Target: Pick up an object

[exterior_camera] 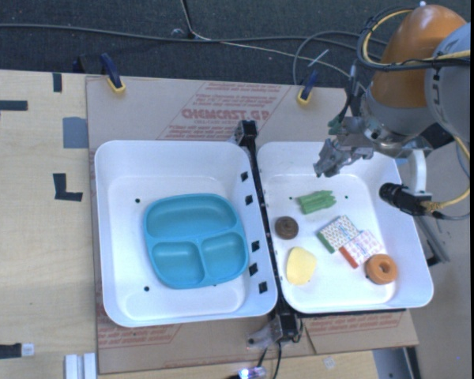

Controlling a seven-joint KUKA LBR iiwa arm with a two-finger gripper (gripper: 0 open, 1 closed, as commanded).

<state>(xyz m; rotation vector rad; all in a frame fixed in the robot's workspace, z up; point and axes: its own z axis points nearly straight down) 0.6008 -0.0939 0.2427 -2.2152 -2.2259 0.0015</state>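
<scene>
The gripper [330, 163] hangs over the far edge of the right bin [415, 290], its dark tip pointing down toward the bin floor. From where I stand I cannot tell how the jaws are set; nothing shows between them, so I take it the arm holds nothing yet.

This looks like the approach step, with no object chosen by contact. Nearest below the tip lies a green piece [316, 202], a little toward the bin's middle. Beyond it, toward the near edge, sit a brown round thing [286, 227], a yellow lump [301, 266], a patterned packet [338, 232] with a red-and-white piece [359, 247] touching it, and an orange ring [381, 269] near the near right corner.

The next move, I judge, calls for coming down over the green piece, which lies apart from its neighbours.

The left bin [110, 212] carries a blue divided plate [196, 239]. Both bins rest on a cardboard sheet [221, 109] held by two clamps at the counter's far edge, with cables trailing over dark carpet behind.
</scene>
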